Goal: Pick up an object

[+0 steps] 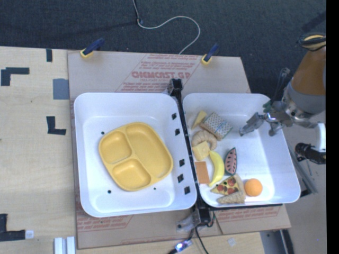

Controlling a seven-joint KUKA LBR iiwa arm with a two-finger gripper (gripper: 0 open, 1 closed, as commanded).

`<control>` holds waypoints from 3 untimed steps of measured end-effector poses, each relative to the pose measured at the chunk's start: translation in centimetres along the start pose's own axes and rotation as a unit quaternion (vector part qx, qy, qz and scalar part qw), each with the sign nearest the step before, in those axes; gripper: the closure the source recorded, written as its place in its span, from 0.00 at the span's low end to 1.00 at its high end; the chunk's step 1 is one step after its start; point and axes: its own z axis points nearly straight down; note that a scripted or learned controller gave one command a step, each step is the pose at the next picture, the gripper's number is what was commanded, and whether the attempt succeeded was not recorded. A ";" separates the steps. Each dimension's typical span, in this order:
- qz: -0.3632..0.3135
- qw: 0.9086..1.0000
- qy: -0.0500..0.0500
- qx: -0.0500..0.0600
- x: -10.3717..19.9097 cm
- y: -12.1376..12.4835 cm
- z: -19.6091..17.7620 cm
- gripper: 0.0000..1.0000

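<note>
At right of frame we see the grey two-finger gripper [254,125] over the upper right part of the right shallow white bin [267,157]; we cannot tell its state. Toy foods cluster along that bin's left side: a yellow plastic banana [216,167], a red watermelon slice [231,161], a round orange fruit [253,187], a pizza wedge [229,187]. In the left white bin [87,142] lies a yellow three-compartment plastic plate [135,155].
</note>
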 end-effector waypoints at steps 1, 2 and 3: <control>-0.002 1.000 -0.001 -0.007 0.0 0.3 -0.9 0.00; -0.002 1.000 -0.002 -0.005 -0.3 1.0 3.9 0.00; -0.002 1.000 -0.001 -0.005 -0.2 0.9 9.3 0.00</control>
